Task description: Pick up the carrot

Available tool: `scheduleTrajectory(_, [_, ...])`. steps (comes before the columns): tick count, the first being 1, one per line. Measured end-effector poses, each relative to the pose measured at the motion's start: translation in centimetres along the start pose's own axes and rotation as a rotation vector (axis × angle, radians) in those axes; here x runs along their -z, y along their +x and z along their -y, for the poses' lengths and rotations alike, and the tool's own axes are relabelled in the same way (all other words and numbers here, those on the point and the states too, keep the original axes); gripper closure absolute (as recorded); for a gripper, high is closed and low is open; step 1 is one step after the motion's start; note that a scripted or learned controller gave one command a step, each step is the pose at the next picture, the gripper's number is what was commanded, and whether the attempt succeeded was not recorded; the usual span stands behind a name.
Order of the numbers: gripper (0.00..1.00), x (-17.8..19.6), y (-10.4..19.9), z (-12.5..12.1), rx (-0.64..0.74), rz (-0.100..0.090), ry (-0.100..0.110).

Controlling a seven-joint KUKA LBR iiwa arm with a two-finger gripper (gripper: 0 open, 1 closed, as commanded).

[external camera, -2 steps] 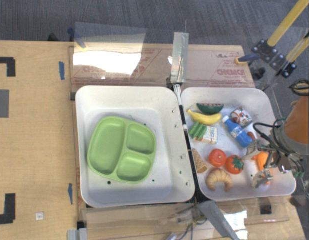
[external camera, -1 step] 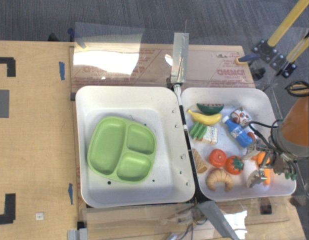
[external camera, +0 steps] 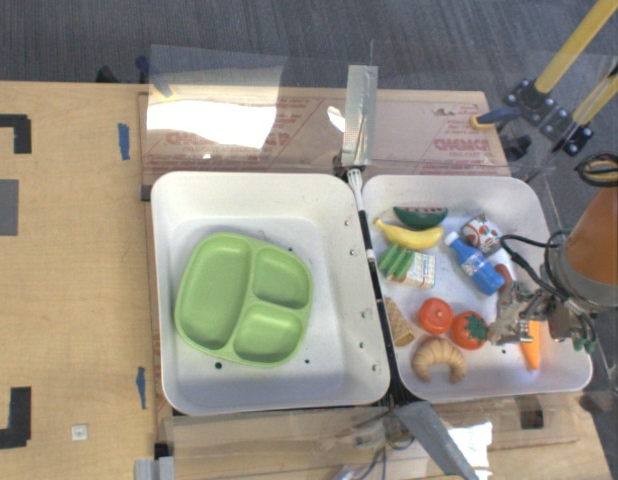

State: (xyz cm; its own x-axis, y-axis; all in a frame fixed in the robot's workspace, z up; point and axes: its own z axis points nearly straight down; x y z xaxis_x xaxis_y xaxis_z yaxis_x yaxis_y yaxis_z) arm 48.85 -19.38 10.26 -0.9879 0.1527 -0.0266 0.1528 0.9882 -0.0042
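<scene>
The carrot (external camera: 531, 349) lies near the lower right corner of the right bin (external camera: 549, 383), a small orange piece standing roughly upright in the frame. The gripper (external camera: 522, 320) sits directly over its upper end, at the right edge of the picture, amid dark cables and metal parts; whether its fingers close on the carrot or merely stand above it cannot be told from this slanted view, nor how wide they are.

Just left of the gripper rests a red tomato (external camera: 469, 330) with a green top, and beside that a second red-orange tomato (external camera: 435, 315). Below them, toward the bin's lower edge, lies a tan croissant (external camera: 440, 358). Further up the bin are a blue and white bottle (external camera: 478, 255), a yellow banana (external camera: 410, 235), a watermelon slice (external camera: 420, 215) above it, and a green vegetable bundle (external camera: 395, 261) next to a small pale packet (external camera: 421, 269).

The left bin (external camera: 179, 208) holds a light green divided plate (external camera: 245, 298) with three compartments, lying in the bin's lower left half.
</scene>
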Motion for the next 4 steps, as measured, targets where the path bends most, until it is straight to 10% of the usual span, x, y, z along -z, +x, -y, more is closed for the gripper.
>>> scheduleTrajectory(1, [0.00, -0.1, 0.1, 0.0, 0.000, -0.002, -0.001])
scheduleTrajectory(2, [0.00, -1.3, 0.3, 1.2, -0.369, -0.016, -0.003])
scheduleTrajectory(3, [0.00, -1.4, 0.0, 3.1, 0.011, -0.009, -0.002])
scheduleTrajectory(4, [0.00, -1.4, 0.0, 2.8, -0.168, -0.014, -0.004])
